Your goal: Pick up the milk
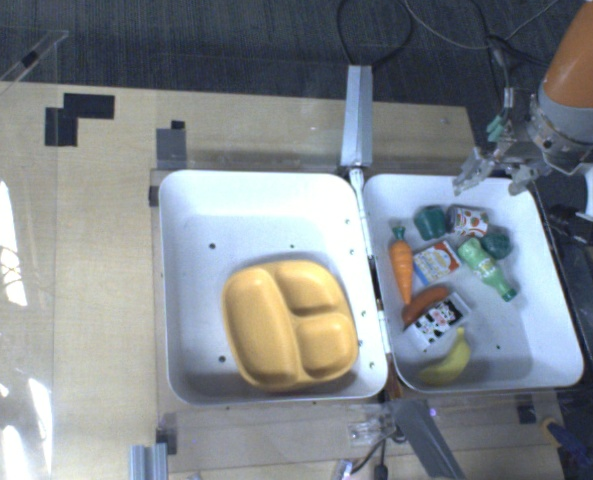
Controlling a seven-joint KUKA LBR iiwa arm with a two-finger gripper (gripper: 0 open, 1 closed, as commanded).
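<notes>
Your fingers [494, 171] hang spread and empty above the right bin's [566, 353] far edge. The milk carton [435, 320] lies near its front-left corner, wedged between sausage [426, 302] and banana [448, 360]; they may catch.

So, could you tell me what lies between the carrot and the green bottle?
In the camera view, a small orange-and-white carton lies there.

1. One fixed camera looks down from above the bench [96, 268] at a slant.
2. It sits far enough back to frame the left bin [191, 268] and right bin [546, 338] whole.
3. The arm [581, 68] enters from the upper right.
</notes>
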